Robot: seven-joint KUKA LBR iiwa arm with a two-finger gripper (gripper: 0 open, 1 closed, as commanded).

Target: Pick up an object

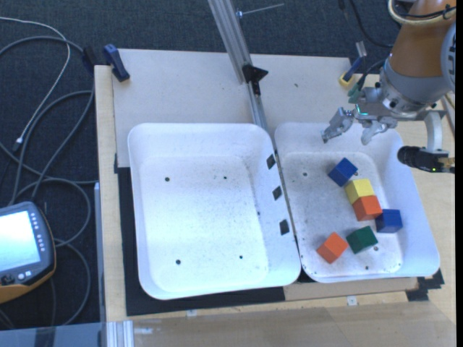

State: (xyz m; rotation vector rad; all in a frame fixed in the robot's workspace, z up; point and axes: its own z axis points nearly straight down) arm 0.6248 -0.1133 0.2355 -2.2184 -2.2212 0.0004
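Note:
The right bin holds several small blocks: a blue one toward the back, a yellow one, an orange one, a second blue one, a green one and a second orange one. My gripper hangs over the bin's far edge, above and behind the rear blue block. Its two fingers stand spread apart with nothing between them.
The left bin lies beside the right one. A slanted metal rail runs along the divide between the bins. A blue clamp sits at the bench's back left corner; a pendant and cables lie left of the bench.

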